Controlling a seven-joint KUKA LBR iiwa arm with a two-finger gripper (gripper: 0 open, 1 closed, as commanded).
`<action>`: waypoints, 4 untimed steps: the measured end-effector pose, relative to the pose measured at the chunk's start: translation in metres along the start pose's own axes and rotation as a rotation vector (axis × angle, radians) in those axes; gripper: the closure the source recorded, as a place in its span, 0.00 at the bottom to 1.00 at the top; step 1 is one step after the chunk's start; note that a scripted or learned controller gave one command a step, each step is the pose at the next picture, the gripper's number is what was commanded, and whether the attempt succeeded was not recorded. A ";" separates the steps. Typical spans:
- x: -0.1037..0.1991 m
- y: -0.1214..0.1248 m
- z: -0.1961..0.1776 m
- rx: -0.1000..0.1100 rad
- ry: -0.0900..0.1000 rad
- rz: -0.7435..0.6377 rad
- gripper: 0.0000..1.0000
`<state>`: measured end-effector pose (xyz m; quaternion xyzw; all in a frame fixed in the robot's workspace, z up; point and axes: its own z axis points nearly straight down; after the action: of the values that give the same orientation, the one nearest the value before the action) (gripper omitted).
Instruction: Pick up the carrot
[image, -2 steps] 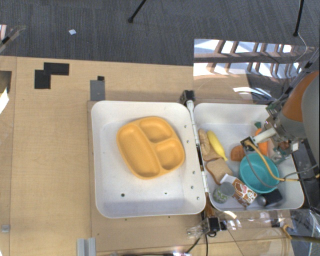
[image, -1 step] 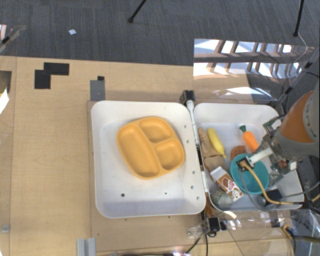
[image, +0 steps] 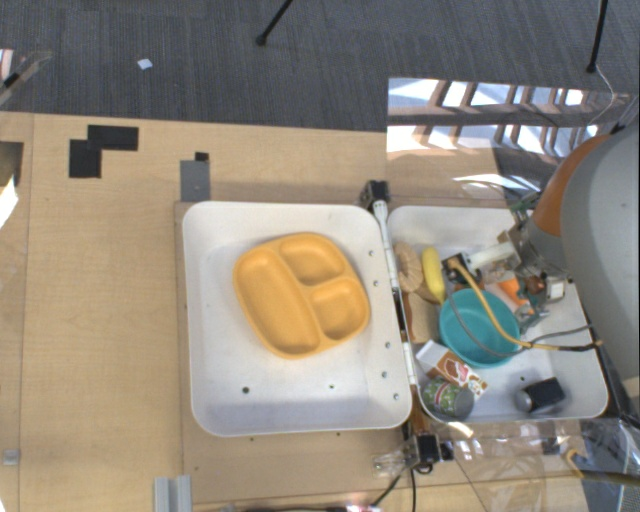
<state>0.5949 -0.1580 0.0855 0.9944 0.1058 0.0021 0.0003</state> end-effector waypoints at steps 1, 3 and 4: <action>0.003 -0.001 -0.013 -0.001 0.006 -0.010 1.00; 0.001 -0.009 -0.001 -0.005 0.001 -0.011 0.00; 0.004 -0.011 -0.013 -0.004 0.006 -0.019 1.00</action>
<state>0.5964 -0.1467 0.0985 0.9933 0.1150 0.0052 0.0021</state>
